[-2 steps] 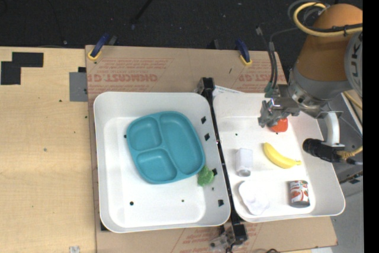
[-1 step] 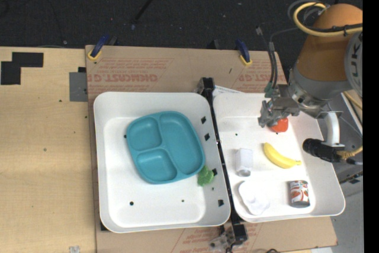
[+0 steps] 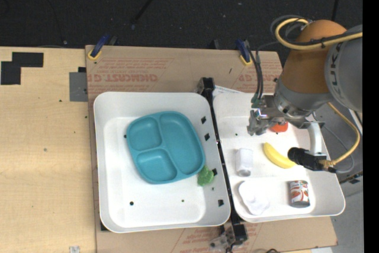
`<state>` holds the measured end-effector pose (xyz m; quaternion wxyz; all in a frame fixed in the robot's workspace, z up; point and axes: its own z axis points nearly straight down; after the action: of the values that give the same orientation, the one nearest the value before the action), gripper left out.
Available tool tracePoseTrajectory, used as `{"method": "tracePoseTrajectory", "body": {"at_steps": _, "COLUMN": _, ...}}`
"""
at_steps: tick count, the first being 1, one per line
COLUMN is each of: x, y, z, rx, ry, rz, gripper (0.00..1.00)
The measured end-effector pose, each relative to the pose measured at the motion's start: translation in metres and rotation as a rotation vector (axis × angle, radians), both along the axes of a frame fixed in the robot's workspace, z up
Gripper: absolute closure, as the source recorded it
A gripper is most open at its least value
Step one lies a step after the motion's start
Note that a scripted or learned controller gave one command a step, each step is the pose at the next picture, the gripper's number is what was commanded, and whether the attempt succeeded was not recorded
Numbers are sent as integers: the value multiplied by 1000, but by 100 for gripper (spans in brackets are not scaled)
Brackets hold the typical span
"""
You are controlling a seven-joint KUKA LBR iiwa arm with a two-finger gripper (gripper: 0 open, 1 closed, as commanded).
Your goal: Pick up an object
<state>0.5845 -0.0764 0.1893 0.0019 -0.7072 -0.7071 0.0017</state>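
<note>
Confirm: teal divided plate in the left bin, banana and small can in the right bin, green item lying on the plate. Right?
Not quite. The camera view shows the small green item beside the teal divided plastic plate, at its lower right edge. The yellow banana and small red-and-white can are in the right bin.

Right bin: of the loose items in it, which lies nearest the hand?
The banana, just below the hand; the white cup, can and white lump lie farther down.

Banana (image 3: 278,156) and cup (image 3: 244,161) seemingly leave a gap.
</note>
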Motion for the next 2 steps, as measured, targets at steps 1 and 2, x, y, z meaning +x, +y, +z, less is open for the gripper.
{"method": "tracePoseTrajectory", "body": {"at_steps": 1, "x": -4, "y": -5, "z": -62, "rx": 0, "ry": 1, "rz": 0, "gripper": 0}}
{"method": "tracePoseTrajectory", "body": {"at_steps": 2, "x": -4, "y": -4, "z": -102, "rx": 0, "ry": -5, "rz": 1, "gripper": 0}}
